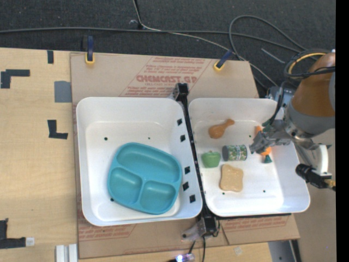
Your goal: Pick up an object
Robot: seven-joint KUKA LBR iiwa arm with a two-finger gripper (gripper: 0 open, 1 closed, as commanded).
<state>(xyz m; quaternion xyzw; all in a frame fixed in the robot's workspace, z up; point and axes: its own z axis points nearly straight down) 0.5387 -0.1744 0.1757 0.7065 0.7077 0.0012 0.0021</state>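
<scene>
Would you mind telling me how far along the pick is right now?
Nothing looks lifted yet: the drumstick, can, green pepper and bread slice all lie in the right bin. The tool sits low beside the can. Grasping and lifting remain.

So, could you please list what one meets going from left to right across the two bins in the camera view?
Teal tray → green pepper → can → gripper. The chicken leg and the bread overlap these in left-right position, so I leave them out.
</scene>
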